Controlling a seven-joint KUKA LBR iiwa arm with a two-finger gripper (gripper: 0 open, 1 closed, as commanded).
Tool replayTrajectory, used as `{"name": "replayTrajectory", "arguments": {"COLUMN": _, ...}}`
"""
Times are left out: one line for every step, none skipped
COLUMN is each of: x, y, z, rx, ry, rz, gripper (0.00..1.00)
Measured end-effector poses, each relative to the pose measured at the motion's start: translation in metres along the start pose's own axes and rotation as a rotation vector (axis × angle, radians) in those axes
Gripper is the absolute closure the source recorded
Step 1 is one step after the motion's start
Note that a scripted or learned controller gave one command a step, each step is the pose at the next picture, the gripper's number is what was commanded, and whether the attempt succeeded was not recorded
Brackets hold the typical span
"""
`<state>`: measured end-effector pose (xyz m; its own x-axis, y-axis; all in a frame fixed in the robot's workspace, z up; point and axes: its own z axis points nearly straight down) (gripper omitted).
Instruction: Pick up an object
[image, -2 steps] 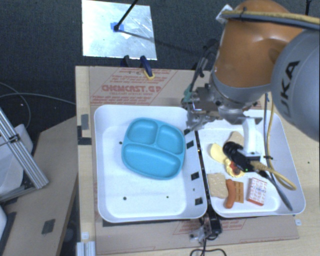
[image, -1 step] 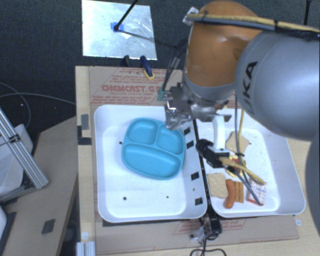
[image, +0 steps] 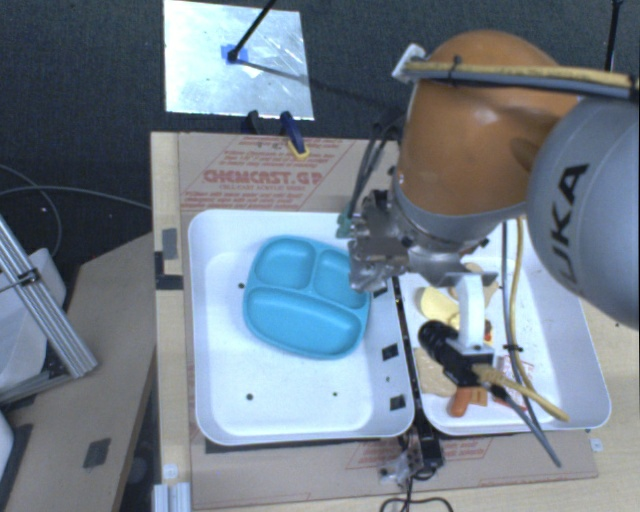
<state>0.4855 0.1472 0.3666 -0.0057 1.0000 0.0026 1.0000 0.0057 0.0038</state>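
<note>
The claw (image: 368, 268) hangs over the right edge of the blue divided plate (image: 305, 296), which lies flat in the left bin (image: 225, 400) on the worktop (image: 110, 300). Whether the claw is released or clenched cannot be told from here; the wrist housing covers it. Nothing is seen between its tips. Risk: the plate is wide, shallow and smooth, so a pinch on its rim would likely slip or tip it. The right bin (image: 580, 400) holds small mixed items (image: 465, 360); the divider between the bins sits close to the claw and could be struck.
</note>
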Motion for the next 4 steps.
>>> {"name": "replayTrajectory", "arguments": {"x": 0.0, "y": 0.002, "z": -0.009, "rx": -0.002, "ry": -0.001, "rz": -0.007, "gripper": 1.0}}
{"name": "replayTrajectory", "arguments": {"x": 0.0, "y": 0.002, "z": -0.009, "rx": -0.001, "ry": -0.001, "rz": -0.007, "gripper": 0.0}}
{"name": "replayTrajectory", "arguments": {"x": 0.045, "y": 0.002, "z": -0.045, "rx": -0.002, "ry": 0.001, "rz": -0.001, "gripper": 0.0}}
{"name": "replayTrajectory", "arguments": {"x": 0.045, "y": 0.061, "z": -0.115, "rx": -0.008, "ry": 0.001, "rz": 0.005, "gripper": 0.0}}
